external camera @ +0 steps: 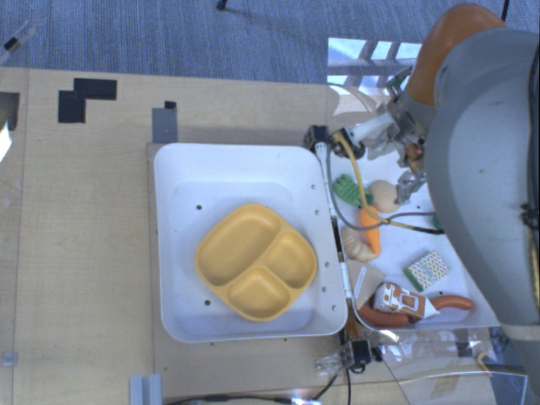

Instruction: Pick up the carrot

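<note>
The grey arm (489, 167) is swung in from three o'clock, spread over the right bin (472, 315) so the wrist is brought above the clutter. The left bin (177, 226) is occupied by a yellow divided plate (256, 261), parked clear of the picking. At one o'clock of that plate, the carrot (369, 229) is seen lying loose beside a pale egg (384, 195), ungrasped. The gripper's state cannot be told from here.

smooth yellow plastic plate (256, 262) – matt white bin (181, 226), pale wood bench (76, 251).
</note>
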You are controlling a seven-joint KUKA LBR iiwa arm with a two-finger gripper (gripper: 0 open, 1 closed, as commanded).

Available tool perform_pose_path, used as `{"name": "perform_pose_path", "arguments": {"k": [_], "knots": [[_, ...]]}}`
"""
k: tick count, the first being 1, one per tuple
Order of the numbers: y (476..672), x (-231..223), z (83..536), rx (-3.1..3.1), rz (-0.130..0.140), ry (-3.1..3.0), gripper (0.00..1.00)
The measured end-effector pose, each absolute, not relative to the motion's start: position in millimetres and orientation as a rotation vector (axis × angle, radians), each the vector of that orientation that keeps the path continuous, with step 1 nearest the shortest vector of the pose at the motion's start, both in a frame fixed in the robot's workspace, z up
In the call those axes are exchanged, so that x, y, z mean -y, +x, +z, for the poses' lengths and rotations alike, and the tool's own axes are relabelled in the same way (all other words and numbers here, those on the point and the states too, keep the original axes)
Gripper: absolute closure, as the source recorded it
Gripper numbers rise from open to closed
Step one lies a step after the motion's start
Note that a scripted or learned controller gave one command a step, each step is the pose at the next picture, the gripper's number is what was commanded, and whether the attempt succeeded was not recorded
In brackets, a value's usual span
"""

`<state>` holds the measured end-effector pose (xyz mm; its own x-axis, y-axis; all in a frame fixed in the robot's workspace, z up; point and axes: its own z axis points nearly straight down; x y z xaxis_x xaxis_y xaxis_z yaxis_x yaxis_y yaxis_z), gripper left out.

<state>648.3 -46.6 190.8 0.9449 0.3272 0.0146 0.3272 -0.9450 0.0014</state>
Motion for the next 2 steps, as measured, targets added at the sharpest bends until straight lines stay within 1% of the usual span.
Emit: {"name": "perform_pose_path", "arguments": {"k": [1,2], "knots": [[578.3,31,185,0.364,0.001,-3.118,0.00],[550.4,21,184,0.331,0.001,-3.121,0.00]]}}
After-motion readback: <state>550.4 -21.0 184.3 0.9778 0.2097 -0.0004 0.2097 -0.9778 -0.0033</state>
